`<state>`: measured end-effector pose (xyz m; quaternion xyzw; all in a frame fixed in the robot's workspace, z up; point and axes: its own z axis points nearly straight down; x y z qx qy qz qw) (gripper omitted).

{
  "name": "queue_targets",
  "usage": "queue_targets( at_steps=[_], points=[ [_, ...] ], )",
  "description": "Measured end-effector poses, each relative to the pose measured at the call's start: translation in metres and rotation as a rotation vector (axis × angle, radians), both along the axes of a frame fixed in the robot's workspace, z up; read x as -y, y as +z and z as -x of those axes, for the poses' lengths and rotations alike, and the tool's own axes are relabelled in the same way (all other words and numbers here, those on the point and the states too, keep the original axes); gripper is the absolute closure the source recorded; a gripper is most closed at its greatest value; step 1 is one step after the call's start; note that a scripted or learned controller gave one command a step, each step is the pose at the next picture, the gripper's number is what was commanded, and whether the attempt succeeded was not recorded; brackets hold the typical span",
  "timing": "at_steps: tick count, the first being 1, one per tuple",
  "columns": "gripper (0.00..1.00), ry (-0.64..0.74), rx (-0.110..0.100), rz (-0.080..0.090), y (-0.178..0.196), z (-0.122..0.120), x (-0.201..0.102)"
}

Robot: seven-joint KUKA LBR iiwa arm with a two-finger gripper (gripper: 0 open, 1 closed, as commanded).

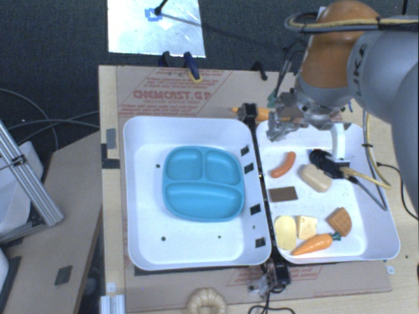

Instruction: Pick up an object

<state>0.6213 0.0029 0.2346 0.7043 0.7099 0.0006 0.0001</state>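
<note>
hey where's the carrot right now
In the camera view, the carrot lies at the near edge of the right bin, just below the pale yellow slices and beside the waffle piece.

**Red print on the board**

A brown cardboard sheet (177, 87) under the two bins carries red lettering that reads roughly "CHEMCAST GP". Smaller red lines beneath it, and more red print at the sheet's near edge, are too blurred to read.

A divided plate (201, 182) is being held in the left bin (141, 241). Toward the frame's right, a sausage (283, 165), carrot (311, 244) and waffle (339, 220) are being held in the right bin (386, 237).
</note>
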Motion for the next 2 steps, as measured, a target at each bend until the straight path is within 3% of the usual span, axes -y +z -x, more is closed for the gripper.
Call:
queue_targets(
  at_steps=[2],
  points=[
    [1.00,-0.004,0.000,0.001,-0.0200,-0.0003,0.0021]
  ],
)
